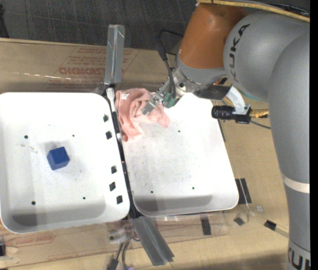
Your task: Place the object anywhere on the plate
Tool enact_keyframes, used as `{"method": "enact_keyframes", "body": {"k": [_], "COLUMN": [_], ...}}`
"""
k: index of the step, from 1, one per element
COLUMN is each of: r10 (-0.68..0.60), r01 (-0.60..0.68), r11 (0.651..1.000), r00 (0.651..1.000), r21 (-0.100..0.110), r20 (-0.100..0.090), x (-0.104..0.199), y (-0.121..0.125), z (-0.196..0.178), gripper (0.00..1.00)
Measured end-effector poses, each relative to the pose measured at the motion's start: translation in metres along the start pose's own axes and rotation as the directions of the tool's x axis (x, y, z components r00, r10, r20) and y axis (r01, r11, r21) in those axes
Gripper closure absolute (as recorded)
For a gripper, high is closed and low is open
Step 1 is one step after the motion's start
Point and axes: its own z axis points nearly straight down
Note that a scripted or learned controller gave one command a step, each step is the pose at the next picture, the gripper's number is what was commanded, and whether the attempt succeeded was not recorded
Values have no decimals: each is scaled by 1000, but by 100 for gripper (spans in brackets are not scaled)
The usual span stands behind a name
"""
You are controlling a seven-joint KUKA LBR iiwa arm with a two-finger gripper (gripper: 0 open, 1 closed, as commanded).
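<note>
Oddly, the gripper sits at the right bin's far-left corner against the crumpled pink cloth, grip state I cannot tell, while the blue cube lies well apart leftward in the left bin.

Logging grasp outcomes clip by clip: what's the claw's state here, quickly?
Claw: at the crumpled pink cloth in the right white bin, touching its edge; open or closed cannot be told.

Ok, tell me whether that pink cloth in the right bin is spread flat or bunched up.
Bunched up. The pink cloth lies crumpled in folds at the right bin's far left corner, with the gripper at its edge.
</note>
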Motion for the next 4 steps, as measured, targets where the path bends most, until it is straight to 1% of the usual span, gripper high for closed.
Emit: {"method": "enact_keyframes", "body": {"k": [1, 2, 3, 4], "r10": [-392, -711, -713, -712], "r01": [392, 711, 713, 712], "r11": [920, 704, 701, 702], "r00": [920, 704, 701, 702], "r21": [0, 0, 0, 0], "r20": [1, 0, 2, 2], "x": [44, 92, 141, 186], "y": [7, 27, 34, 41], "z": [-8, 0, 4, -5], "gripper": [100, 100, 100, 100]}}
